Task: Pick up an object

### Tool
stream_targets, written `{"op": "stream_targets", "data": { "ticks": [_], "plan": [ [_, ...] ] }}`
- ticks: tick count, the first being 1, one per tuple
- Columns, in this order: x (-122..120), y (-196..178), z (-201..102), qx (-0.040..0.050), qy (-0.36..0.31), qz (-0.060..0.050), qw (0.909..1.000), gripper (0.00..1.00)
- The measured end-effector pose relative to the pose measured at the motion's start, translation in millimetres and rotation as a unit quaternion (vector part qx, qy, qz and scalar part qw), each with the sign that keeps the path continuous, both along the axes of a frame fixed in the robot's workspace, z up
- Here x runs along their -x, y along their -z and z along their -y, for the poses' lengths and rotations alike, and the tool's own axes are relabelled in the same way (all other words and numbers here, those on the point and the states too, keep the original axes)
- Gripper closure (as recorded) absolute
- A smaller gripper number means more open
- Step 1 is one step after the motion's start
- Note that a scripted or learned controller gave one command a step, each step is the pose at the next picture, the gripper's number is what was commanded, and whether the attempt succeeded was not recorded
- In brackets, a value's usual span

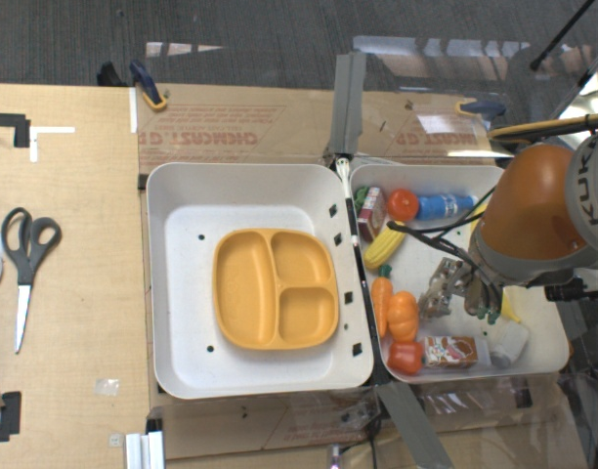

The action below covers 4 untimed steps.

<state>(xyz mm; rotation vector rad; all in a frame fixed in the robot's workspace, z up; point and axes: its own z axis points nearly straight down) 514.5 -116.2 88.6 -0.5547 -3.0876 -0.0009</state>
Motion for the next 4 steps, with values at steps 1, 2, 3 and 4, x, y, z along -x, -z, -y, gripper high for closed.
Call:
{"op": "stream_targets", "data": {
  "ticks": [1, 2, 3, 4],
  "plan": [
    [-25, -1, 89, 0.0004, -0.042, 0.003, 0.9991, 1.00],
    [-42, -1, 30, 0.0007, 0.089, 0.001, 0.9960, 1.00],
    [-65, 0, -5, 0.0026, 0.325, 0.000, 0.9456, 1.00],
    [-92, -68, 75, 0.0017, 0.149, 0.002, 0.9888, 1.00]
  ]
}}
